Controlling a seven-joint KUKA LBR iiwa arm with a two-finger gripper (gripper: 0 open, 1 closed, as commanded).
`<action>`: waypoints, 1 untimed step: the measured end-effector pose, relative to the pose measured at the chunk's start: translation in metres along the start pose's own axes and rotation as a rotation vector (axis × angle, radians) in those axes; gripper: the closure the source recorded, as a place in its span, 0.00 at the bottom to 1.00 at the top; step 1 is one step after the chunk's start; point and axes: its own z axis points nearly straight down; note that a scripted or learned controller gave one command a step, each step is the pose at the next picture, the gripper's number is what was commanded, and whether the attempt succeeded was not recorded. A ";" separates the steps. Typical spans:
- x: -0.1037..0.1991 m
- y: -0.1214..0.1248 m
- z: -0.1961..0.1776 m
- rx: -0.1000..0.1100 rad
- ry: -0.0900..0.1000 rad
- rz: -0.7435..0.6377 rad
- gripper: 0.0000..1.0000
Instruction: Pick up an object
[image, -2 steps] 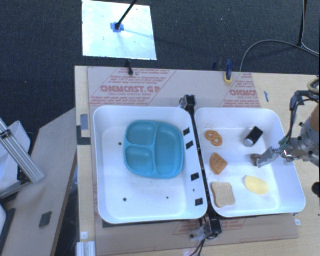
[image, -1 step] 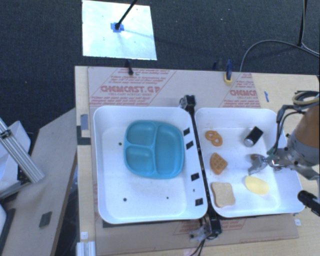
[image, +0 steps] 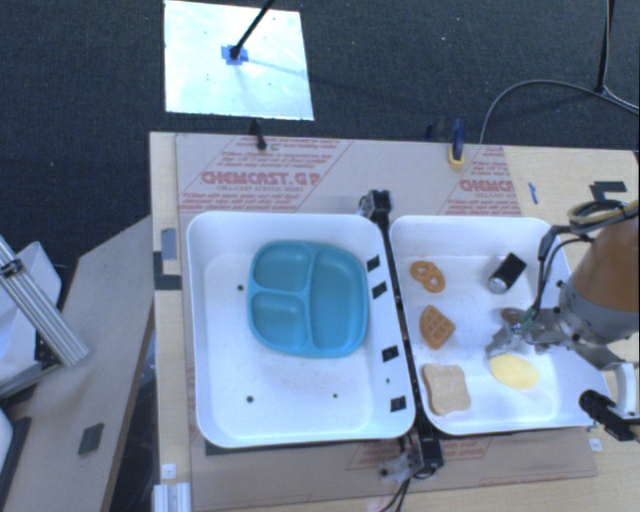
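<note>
The right bin (image: 470, 238) holds a pretzel (image: 427, 275), a waffle piece (image: 436, 327), a slice of toast (image: 446, 388), a yellow round food piece (image: 514, 372) and a black and silver cylinder (image: 507, 272). My gripper (image: 512, 338) is low in this bin, just above the yellow piece and right of the waffle. Nothing shows between its fingers. The arm comes in from the right edge.
The left bin (image: 220, 390) contains a blue divided plate (image: 305, 298). A black divider with clips (image: 392, 320) runs between the bins. A cable (image: 520, 95) loops over the bench at the back right.
</note>
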 end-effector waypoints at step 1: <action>0.000 0.001 0.027 -0.003 -0.001 0.001 0.00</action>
